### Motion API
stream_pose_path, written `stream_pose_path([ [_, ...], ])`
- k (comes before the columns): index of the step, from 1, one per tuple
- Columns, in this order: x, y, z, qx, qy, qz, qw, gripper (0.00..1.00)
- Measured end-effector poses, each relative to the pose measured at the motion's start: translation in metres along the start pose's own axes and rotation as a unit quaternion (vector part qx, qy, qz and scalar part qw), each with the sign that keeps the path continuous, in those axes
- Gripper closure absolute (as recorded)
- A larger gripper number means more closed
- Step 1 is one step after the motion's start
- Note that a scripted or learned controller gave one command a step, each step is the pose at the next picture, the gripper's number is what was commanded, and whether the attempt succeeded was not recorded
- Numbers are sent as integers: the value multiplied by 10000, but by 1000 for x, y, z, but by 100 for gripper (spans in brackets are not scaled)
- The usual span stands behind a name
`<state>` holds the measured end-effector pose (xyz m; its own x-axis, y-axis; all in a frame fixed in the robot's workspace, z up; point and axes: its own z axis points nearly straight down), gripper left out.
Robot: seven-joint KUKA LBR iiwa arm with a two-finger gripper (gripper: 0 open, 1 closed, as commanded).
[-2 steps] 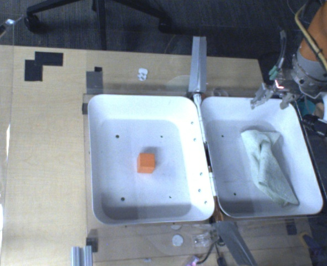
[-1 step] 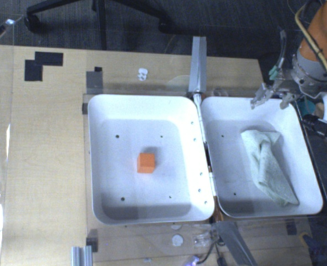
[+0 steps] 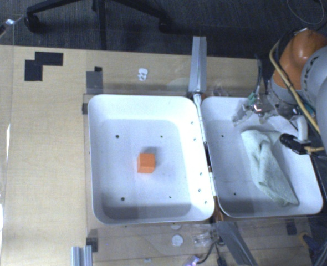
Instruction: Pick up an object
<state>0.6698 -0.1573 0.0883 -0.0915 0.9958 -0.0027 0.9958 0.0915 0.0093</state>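
Two shallow white bins side by side on a pale wooden tabletop (image 3: pixel 41 165), split by a grey divider bar (image 3: pixel 198 65) running up from their shared edge. In the left bin (image 3: pixel 105 204), a small orange cube (image 3: pixel 146 163) sitting alone near the middle of the floor, well apart from every wall. In the right bin (image 3: pixel 224 204), a crumpled pale cloth (image 3: pixel 269 168) — bunched along the right-hand side, stretching from the upper middle down toward the lower right corner. Grey arm (image 3: pixel 321 76) with its orange band reaching in from the right, above the far right corner of the right bin. End effector (image 3: pixel 256 108) low over the upper part of that bin, just above the top end of the cloth; small, glinting and cluttered with cables, so impossible to tell how far open it is, or whether anything sits in its grip. Contact with the cloth also unclear — close to the fabric's upper edge, perhaps touching, perhaps just over it. Orange cube well apart from the end effector, in the other bin altogether. On the tabletop's far left, black tape patches (image 3: pixel 41 64); beyond the tabletop, dark carpet and the black legs of a chair base (image 3: pixel 100 4).
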Motion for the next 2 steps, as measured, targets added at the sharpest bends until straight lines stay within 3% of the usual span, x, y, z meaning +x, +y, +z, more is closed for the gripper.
stream_pose_path([
  [1,1,3,-13,-31,-15,-25,10000,100],
  [2,34,5,-120,7,3,61,10000,100],
])
